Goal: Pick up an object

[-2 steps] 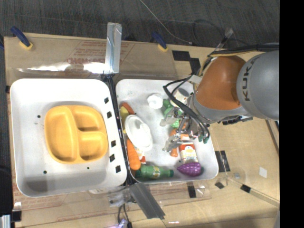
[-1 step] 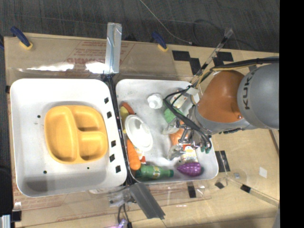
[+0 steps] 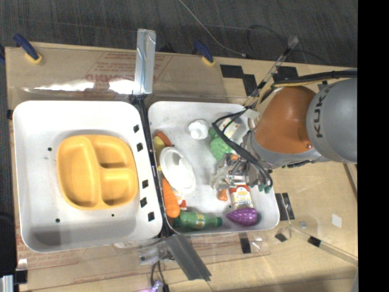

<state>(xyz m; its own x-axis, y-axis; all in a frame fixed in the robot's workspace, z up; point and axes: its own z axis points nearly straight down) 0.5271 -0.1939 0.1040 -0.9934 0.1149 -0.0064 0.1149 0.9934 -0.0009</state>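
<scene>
My gripper (image 3: 233,176) reaches down into the right bin (image 3: 203,111), near its right side. It hangs just above a small red and white bottle (image 3: 241,196) and beside a green toy (image 3: 220,146). Purple grapes (image 3: 243,216) lie at the bin's front right. A green bottle (image 3: 197,220) lies along the front wall. An orange carrot (image 3: 171,201) rests by the left wall, next to a white bowl (image 3: 176,168). A small white cup (image 3: 197,129) sits toward the back. Cables and the wrist hide the gripper's tips.
The left bin (image 3: 30,126) holds a yellow divided tray (image 3: 97,169). A yellow and red item (image 3: 161,141) lies at the right bin's back left. The grey arm with its orange band (image 3: 285,123) overhangs the bin's right rim.
</scene>
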